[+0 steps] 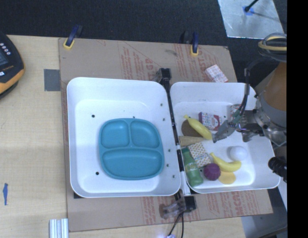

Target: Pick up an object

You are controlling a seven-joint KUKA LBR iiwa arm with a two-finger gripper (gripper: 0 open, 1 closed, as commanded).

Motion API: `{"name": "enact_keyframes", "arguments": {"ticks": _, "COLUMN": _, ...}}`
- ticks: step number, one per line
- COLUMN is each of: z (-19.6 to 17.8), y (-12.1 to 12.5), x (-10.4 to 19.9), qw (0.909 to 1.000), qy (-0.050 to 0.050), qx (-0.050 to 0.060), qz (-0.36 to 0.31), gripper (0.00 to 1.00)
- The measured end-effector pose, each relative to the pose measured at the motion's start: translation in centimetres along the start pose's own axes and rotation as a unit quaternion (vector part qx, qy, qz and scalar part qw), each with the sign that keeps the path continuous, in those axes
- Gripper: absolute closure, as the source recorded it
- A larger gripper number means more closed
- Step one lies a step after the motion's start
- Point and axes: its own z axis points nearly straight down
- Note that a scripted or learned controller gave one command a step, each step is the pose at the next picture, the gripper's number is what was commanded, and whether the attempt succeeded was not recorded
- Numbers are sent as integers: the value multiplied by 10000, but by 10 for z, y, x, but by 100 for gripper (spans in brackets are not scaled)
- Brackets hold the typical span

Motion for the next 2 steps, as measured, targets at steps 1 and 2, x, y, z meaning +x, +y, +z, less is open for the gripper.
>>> {"name": "enact_keyframes", "arguments": {"ticks": 1, "z": 60, "y": 79, "x": 18, "qw": 10000, "qy": -9, "qx": -7, "qz": -22, "gripper": 0}}
{"name": "enact_keyframes", "arguments": {"ticks": 2, "z": 160, "y": 101, "x": -8, "qw": 10000, "qy": -32, "qx": -37, "qz": 13, "gripper": 0}}
